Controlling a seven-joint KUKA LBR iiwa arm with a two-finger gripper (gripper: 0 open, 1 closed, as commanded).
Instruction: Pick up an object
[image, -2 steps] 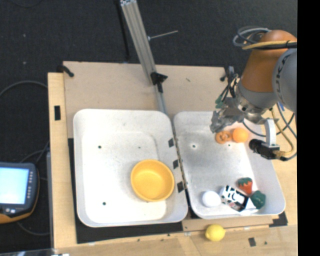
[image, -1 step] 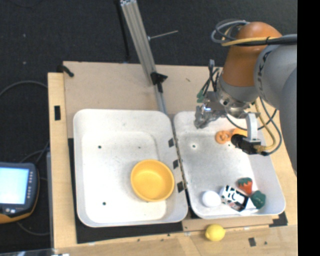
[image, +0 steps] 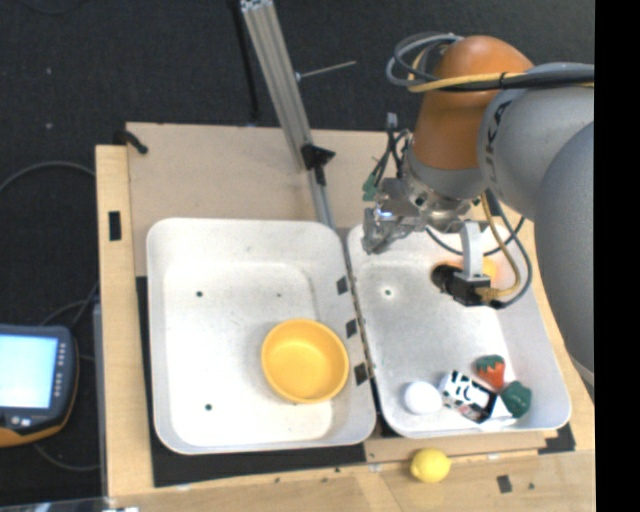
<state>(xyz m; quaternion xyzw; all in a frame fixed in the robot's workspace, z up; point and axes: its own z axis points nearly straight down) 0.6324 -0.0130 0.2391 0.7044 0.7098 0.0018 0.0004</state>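
My gripper (image: 378, 232) hangs over the far left corner of the right bin (image: 400, 300), under the orange band of the arm (image: 465, 90). No object shows at its tip. A yellow bowl (image: 305, 360) sits in the left bin (image: 200, 300), near its front right. At the right bin's front lie a white ball (image: 422, 397), a black-and-white object (image: 468, 393), a red-orange piece (image: 490, 368) and a green piece (image: 517, 400). An orange object (image: 467, 265) lies partly hidden behind a black fitting on the arm.
A yellow ball (image: 430, 465) rests on the bench in front of the right bin. A slanted aluminium post (image: 290, 100) rises behind the bins. A handheld screen (image: 30, 380) lies off the bench at the left.
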